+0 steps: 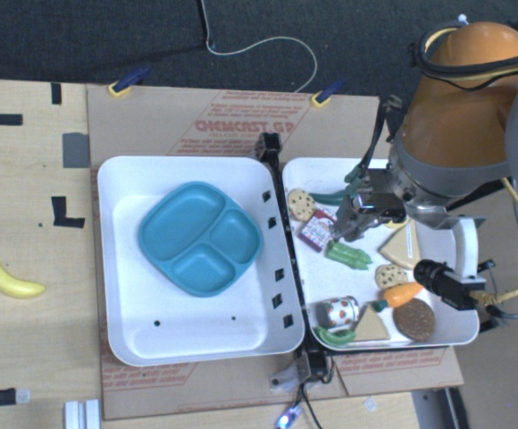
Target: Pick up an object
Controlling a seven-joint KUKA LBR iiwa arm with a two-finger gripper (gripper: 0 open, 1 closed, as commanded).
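Camera view has my arm [460, 105] over the right bin [460, 336], well right of the blue plate [201, 238] in the left bin [129, 329]. My claw [353, 223] hangs just above a green pepper [348, 256]; its spread I cannot tell. I judge this the reach: next, descend and close on the pepper.

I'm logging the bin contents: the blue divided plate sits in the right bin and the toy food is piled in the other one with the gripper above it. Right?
Not quite. The camera view shows the blue divided plate in the left bin, not the right. The toy food, such as the cookie and green pepper, lies in the right bin, with the gripper above it.
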